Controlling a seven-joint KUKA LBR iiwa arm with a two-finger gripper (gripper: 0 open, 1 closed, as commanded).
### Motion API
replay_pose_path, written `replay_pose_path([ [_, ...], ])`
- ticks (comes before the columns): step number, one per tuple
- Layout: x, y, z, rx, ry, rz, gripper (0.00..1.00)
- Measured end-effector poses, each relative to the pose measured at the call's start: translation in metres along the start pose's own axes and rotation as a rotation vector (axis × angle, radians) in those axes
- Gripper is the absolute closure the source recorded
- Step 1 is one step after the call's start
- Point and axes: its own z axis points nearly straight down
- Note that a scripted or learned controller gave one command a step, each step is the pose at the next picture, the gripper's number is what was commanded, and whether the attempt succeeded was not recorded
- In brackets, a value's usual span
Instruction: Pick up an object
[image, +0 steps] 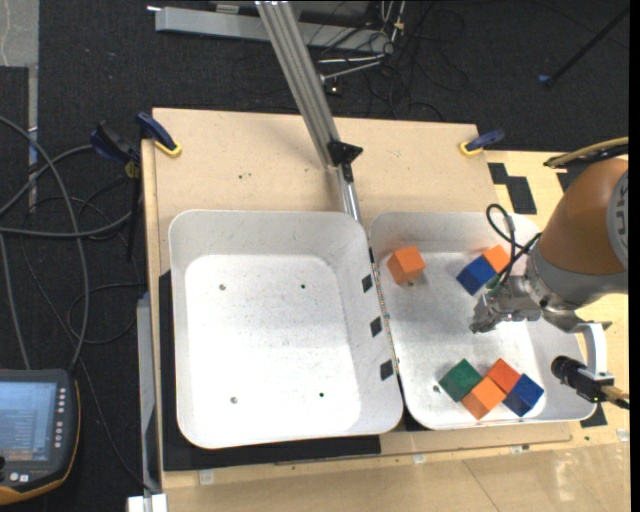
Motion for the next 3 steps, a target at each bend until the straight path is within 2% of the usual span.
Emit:
replay_pose_path([
  [1,0.003,-0.002,-0.062,-0.006,-0.001,-0.003,1.00],
  [3,-0.002,0.002,-0.136,-0.003,-0.001,-0.004,1.00],
])
